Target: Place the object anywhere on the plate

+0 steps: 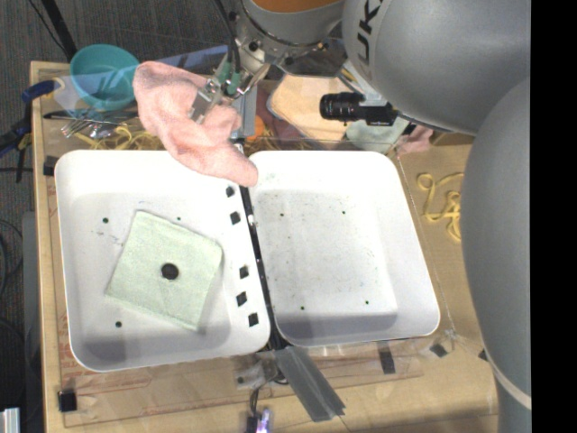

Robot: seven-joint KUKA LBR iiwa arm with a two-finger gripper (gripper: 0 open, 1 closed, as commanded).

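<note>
Gripper point(219, 106) up at the top, under the arm's point(433, 52) orange band, and its fingers are pinching a pink cloth point(185, 124) that drapes down from them, bunched and hanging over the far rim where the two bins meet! Biggest thing on the bench, the right bin point(406, 269), sits with a bare speckled floor. Left bin point(72, 242) right beside it, touching along the middle. Down in that left bin lies a pale green square plate point(149, 260), tilted like a diamond, a dark spot at its centre, well apart from the cloth. Behind the bins, a teal cup point(104, 72) at the far left corner.
</note>
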